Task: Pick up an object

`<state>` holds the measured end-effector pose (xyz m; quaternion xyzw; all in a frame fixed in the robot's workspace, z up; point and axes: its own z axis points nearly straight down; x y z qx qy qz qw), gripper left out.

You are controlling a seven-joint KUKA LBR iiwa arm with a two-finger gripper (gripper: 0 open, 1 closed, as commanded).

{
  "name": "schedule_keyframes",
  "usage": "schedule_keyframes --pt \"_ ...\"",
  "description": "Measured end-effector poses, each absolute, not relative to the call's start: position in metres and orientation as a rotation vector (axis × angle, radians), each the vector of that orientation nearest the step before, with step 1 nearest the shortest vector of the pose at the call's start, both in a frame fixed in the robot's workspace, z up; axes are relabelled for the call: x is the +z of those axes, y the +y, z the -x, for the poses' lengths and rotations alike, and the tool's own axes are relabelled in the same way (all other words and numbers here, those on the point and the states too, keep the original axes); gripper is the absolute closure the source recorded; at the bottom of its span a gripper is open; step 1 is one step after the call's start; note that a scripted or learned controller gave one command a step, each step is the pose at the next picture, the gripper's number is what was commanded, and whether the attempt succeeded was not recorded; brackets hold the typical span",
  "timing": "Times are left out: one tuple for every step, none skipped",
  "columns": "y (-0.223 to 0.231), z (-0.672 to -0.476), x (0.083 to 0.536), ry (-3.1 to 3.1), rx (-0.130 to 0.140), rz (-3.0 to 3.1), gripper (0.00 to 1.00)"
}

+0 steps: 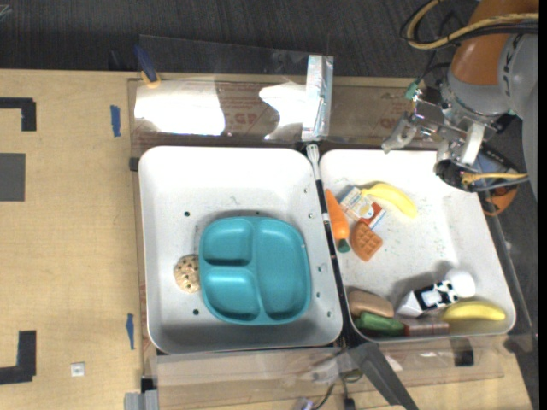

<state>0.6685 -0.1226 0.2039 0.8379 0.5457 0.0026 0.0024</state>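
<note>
My gripper (432, 143) hangs over the far edge of the right bin (461, 229), open, with nothing between its fingers. Below it in that bin lie a yellow banana (391, 197), a small orange-and-white packet (359, 204), an orange carrot (338, 220) and a brown waffle (367, 241). Along the near edge sit a black-and-white toy (444, 294), a second yellow fruit (475, 313), a tan bun (368, 301) and a green vegetable (381, 322).
The left bin (171, 186) holds a teal divided plate (255, 268) and a cookie (186, 272) beside it. A clear plastic sheet (231, 101) stands behind the bins. Cables (491, 182) trail by the right bin's far corner.
</note>
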Motion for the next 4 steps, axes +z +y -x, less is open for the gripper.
schedule_keyframes --pt "-0.119 -0.652 0.119 1.744 -0.014 -2.624 0.00" --pt "-0.081 -0.633 0.189 1.636 0.010 -2.679 0.00" --pt "-0.103 -0.605 0.140 2.007 -0.005 -2.422 0.00" --pt "-0.132 -0.649 0.086 1.956 0.004 -2.453 0.00"
